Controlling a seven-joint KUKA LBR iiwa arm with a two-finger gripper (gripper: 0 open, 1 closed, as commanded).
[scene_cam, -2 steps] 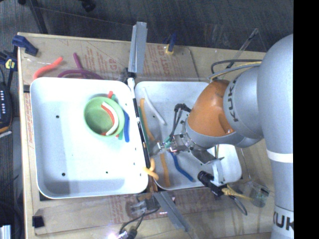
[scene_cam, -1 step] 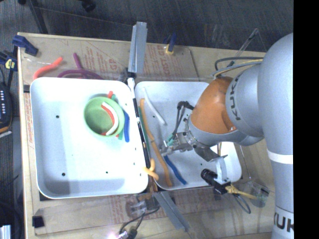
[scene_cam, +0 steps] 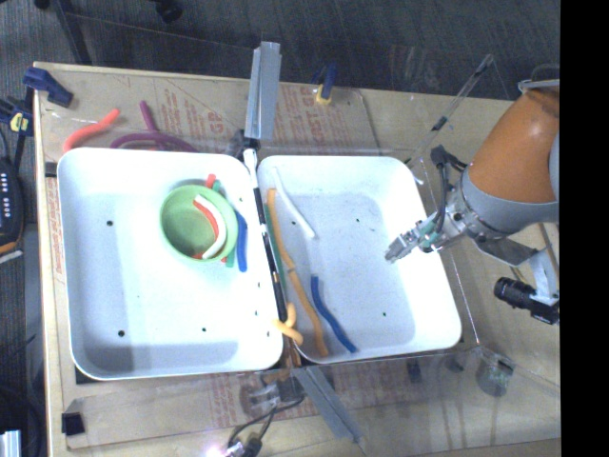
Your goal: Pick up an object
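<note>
Over the right-hand bin [scene_cam: 433, 322], close to its right wall, hangs the gripper [scene_cam: 398, 250], its tip pointing down and toward the bin's middle. The tip is small and blurred, so how it is set I cannot tell, and no object shows at it. The white floor directly under it is bare.

Nearest to the gripper on its left lies a thin white stick [scene_cam: 297, 214], slanted and well apart from the tip. Farther left, along the bin's left wall, a long orange strip [scene_cam: 288, 265] runs from the upper part of the bin toward its near corner. A blue strip [scene_cam: 328, 314] lies beside its lower end, left of the gripper and nearer the camera.

Beyond the dividing walls, in the left-hand bin [scene_cam: 114, 331], sits a green bowl [scene_cam: 187, 222] holding a curved white piece [scene_cam: 226, 233] with red beside it. A short blue piece [scene_cam: 242, 246] rests just at the bowl's right edge. All of these are far to the gripper's left.

Both bins stand on the worktop [scene_cam: 400, 417].
</note>
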